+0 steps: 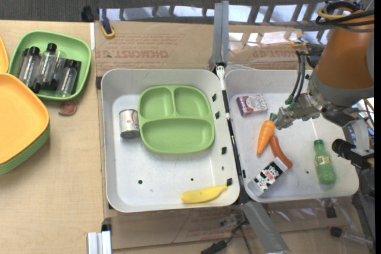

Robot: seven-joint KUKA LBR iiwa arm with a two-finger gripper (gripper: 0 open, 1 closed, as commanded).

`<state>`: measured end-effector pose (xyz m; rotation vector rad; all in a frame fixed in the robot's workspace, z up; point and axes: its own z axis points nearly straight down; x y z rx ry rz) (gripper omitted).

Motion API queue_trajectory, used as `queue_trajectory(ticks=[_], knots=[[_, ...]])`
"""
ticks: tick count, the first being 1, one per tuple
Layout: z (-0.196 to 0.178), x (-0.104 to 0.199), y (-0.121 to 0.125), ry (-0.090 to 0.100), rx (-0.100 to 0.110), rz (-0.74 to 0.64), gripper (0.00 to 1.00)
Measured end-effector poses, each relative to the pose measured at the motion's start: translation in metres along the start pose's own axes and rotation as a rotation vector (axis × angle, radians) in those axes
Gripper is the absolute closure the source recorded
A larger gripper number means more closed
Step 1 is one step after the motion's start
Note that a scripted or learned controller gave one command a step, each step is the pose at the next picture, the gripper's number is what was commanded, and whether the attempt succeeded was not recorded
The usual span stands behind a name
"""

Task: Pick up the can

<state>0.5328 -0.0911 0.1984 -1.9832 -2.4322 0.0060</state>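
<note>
Over the right bin (pixel 351 184) the gripper (pixel 280 120) sits low, right next to the green top of the carrot (pixel 265 137); arm comes in from the right, orange band (pixel 348 59) above the wrist. Can't tell if the fingers are released or clenched, they're too small and dark against the clutter. Nothing visibly between them.

Can (pixel 128 124) is in the left bin (pixel 113 187), lying on its side at the left edge of the green divided tray (pixel 177 119), touching or just about touching the tray rim. Well apart from the gripper, one bin over.

Left bin also has a banana (pixel 203 194) near the front wall.

Right bin contents: carrot tilted, a red sausage-like item (pixel 281 153) just beside its tip, a small black-and-white carton (pixel 268 176) near the front left corner, a purple-edged box (pixel 252 104) near the back, a green bottle (pixel 324 160) lying toward the right side.

Off to the left on the bench: green dish (pixel 80 53) holding dark-capped vials (pixel 47 68), and stacked orange plates (pixel 21 128).
</note>
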Motion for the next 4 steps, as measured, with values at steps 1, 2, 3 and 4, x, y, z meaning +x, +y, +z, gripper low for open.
queue_trajectory(ticks=[1,2,3,4], knots=[[0.004,0.037,0.05,-0.001,-0.004,-0.178,1.0],[0.008,-0.007,0.068,-0.001,-0.003,0.148,1.0],[0.001,0.064,0.061,0.0,-0.002,0.085,1.0],[-0.044,0.057,0.109,-0.002,-0.003,0.301,1.0]])
